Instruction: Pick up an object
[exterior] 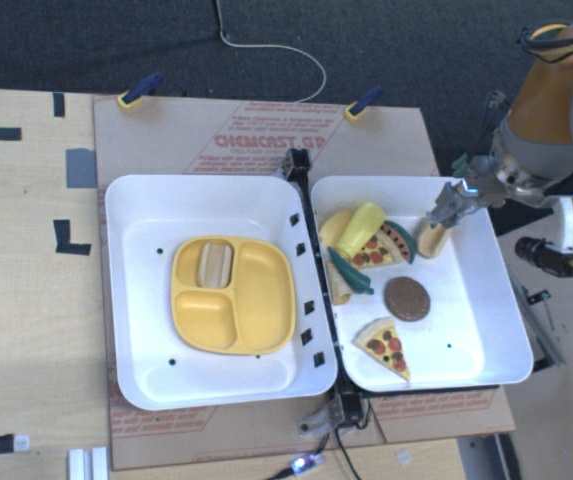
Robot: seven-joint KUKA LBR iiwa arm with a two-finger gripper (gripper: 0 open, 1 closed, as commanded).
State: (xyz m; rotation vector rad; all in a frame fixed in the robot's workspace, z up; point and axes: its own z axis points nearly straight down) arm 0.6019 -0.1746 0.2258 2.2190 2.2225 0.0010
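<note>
The grey KUKA arm with its orange band (549, 98) enters from the right edge of the camera view, its bulky orange-tinted upper segment high in the corner and the grey wrist section below it angling down and leftward. At the end of the wrist, the two-finger gripper (444, 212) points down and to the left, tilted rather than vertical. Its dark grey fingers (449, 204) lie close alongside each other, tapering toward the tips. A small teal-coloured detail sits on the wrist housing just above the gripper's base.
</note>
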